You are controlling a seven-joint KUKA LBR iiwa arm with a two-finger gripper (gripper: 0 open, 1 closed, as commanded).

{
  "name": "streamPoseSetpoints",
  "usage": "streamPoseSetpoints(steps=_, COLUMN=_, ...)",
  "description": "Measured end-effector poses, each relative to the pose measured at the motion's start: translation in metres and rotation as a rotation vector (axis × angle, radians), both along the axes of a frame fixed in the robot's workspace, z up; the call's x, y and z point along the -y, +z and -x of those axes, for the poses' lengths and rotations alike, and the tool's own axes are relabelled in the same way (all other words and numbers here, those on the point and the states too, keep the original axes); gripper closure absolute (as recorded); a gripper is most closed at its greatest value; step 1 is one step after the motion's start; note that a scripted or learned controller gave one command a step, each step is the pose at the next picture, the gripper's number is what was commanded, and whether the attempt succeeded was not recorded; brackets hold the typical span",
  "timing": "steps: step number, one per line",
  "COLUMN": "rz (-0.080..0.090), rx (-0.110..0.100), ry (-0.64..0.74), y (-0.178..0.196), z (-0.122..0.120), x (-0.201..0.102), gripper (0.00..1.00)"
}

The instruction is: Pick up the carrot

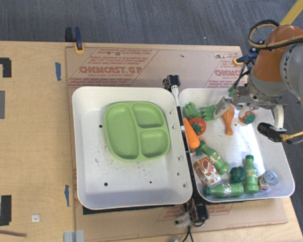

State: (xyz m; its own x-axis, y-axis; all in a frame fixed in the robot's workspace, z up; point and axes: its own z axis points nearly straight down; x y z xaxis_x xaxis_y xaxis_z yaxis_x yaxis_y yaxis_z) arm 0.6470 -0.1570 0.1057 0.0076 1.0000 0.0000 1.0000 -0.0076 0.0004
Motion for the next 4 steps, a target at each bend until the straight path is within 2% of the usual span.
streamPoseSetpoints(steps=1, rz=-0.001, rx=0.014, ry=-0.09, y=-0.0023, z=-0.0122, x=-0.0274, gripper=0.0)
streamPoseSetpoints(steps=2, rz=-0.004, rx=0.016, ry=-0.256, y=-0.0031, z=-0.0116, x=-0.0289, gripper=0.0)
streamPoseSetpoints(steps=3, rz=-0.001, rx=0.007, ry=-0.448, y=-0.01, z=-0.0049, x=-0.0278, gripper=0.0)
streamPoseSetpoints(steps=4, rz=0.0, rx=0.003, ry=-0.446, y=-0.0016, z=-0.0038, x=-0.0276, gripper=1.0)
